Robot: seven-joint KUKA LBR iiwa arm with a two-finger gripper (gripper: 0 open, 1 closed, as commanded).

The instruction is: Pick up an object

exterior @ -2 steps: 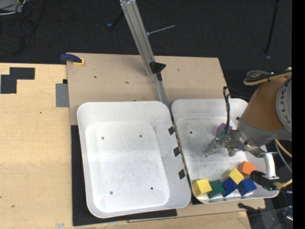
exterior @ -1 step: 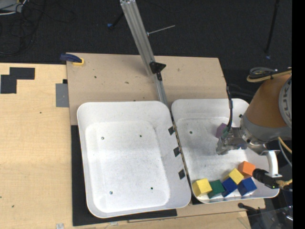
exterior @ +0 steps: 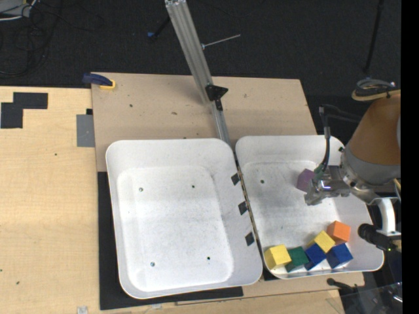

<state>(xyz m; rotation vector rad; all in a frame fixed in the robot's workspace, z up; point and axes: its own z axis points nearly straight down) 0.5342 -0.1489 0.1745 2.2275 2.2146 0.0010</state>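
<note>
The wooden bench spreads under everything, and on it sit two shallow white bins side by side. The left bin lies well off to the left of the gripper, across the divide where the two rims meet. The right bin is the one the gripper hangs over, in its middle-right part.

The arm reaches in from the right, its orange band broad above the grey wrist. A slanted aluminium rail rises from between the bins up and away to the upper left of the gripper.

The gripper points down and leftward toward the bin floor. Its metal tip is small and partly glared, and I cannot tell how its jaws stand, parted or closed.

A purple block lies just beside the gripper, at its upper left, touching or nearly touching the tip; whether it sits between the jaws cannot be made out.

Below the gripper, near the bin's front rim, a cluster of small blocks lies close together: an orange block nearest, just below and right; a yellow block next to it; a blue block and another blue block under those; a green block; and a second yellow block farthest to the lower left.
</note>
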